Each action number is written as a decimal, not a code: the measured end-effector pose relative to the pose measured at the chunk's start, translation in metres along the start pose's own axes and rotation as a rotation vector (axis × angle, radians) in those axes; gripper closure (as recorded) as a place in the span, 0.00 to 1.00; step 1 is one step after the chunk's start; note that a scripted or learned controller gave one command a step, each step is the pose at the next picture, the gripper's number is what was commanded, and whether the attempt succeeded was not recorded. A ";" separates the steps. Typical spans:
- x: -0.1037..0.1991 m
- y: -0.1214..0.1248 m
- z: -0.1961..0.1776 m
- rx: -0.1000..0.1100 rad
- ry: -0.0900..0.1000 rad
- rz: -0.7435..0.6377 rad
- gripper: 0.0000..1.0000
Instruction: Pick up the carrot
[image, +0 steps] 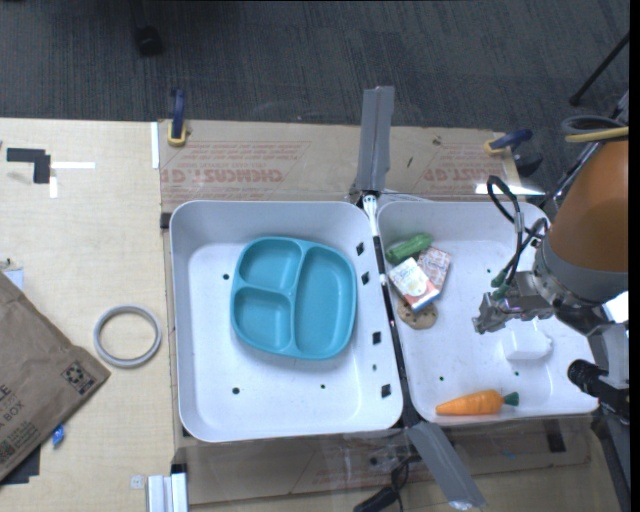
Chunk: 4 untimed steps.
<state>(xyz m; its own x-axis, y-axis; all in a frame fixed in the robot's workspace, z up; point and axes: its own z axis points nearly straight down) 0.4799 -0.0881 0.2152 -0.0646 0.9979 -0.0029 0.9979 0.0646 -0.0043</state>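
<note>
Fingers: I can't tell their state; gripper (490, 318) hovers above my orange, green-tipped carrot (470, 403).

I see both white bins (190, 330) as smooth moulded plastic, faintly glossy. Blue divided plate (296, 297) — matt plastic. Carrot (470, 403) looks like smooth toy plastic with a slight sheen. Bench top (75, 240) reads as pale wood, matt; cardboard (270, 160) behind the bins — rough, printed. Tape ring (127, 334) dull grey.
</note>
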 end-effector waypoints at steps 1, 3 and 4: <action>-0.026 0.031 -0.003 -0.003 0.002 0.018 1.00; 0.044 0.001 -0.054 -0.003 0.002 -0.007 0.00; 0.044 0.001 -0.054 -0.003 0.002 -0.007 0.00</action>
<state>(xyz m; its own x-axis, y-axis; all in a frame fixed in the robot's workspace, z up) 0.4781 -0.0440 0.2693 -0.0715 0.9974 -0.0012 0.9974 0.0715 -0.0016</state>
